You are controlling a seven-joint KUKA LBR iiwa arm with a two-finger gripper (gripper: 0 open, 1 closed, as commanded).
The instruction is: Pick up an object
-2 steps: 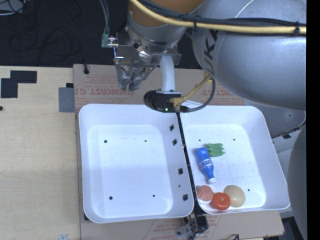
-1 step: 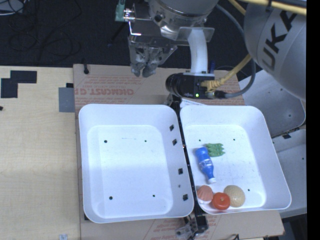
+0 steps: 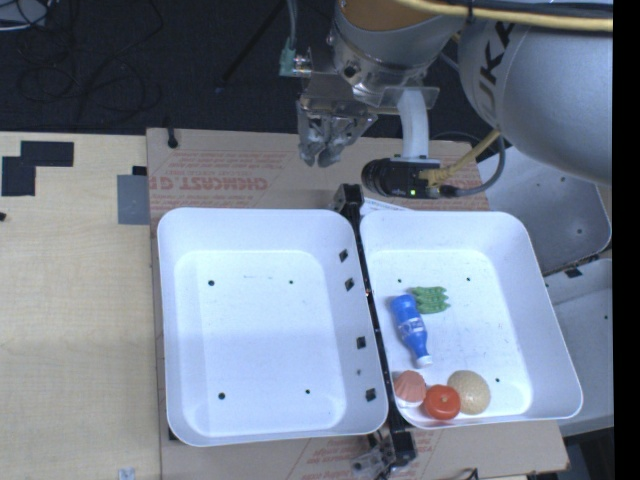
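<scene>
Claw (image 3: pixel 322 151) up behind bins, above cardboard, touching nothing; can't tell how far open. Blue bottle (image 3: pixel 409 329) lying tilted mid right bin (image 3: pixel 525 268), white cap toward front.

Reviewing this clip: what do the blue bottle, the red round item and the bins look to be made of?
Blue bottle: probably glossy plastic, with a white cap and a highlight along its side. Red round item: smooth, slightly shiny, likely plastic toy food; hard to confirm. Left bin and right bin: white moulded plastic, semi-matte, with rounded corners and thin rims.
</scene>
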